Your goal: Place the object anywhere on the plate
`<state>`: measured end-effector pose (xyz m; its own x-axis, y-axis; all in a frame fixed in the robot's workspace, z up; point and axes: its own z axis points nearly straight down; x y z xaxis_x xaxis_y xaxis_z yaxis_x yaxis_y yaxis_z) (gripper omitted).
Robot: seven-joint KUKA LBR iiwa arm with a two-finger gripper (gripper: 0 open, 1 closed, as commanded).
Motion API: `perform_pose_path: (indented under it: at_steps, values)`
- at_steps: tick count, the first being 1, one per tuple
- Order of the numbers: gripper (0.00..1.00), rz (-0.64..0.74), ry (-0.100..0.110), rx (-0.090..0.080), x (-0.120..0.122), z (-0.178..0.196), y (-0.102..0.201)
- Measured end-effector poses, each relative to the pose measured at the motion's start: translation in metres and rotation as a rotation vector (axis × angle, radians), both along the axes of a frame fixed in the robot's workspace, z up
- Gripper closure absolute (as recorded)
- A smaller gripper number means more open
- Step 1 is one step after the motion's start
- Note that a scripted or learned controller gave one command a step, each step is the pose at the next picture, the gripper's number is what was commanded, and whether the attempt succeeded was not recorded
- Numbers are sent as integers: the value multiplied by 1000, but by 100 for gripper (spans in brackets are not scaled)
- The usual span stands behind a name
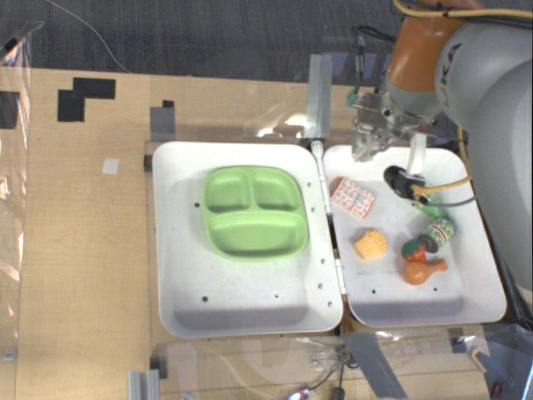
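Bench layout, left to right: left bin, right bin, arm entering from the right edge.

- Left bin: holds a green plate with three compartments, set flat near the bin's centre. The plate carries no marking.
- Right bin: holds every loose object, all apart from the plate. A pink-and-white patterned packet lies near the dividing wall – its print is too small to read. A yellow corn piece lies just below it. Further right, a dark green-and-red item touches an orange drumstick-shaped toy; its form is hard to make out. A small green can lies just above them, label unreadable.
- Gripper: positioned at the far rim of the right bin, above the packet. Whether it is open or closed cannot be determined – the view is too blurred there.
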<state>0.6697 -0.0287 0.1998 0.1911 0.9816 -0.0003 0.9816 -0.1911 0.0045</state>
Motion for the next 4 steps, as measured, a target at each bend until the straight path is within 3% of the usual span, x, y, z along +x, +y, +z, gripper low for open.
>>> perform_pose_path:
  at_steps: [1,2,3,4]
  values:
    - [100,103,2,1,-38,-15,62]
    - [100,462,-2,0,-19,3,134]
    - [0,461,-2,0,-19,3,133]
    - [0,965,-3,-2,-46,60,170]
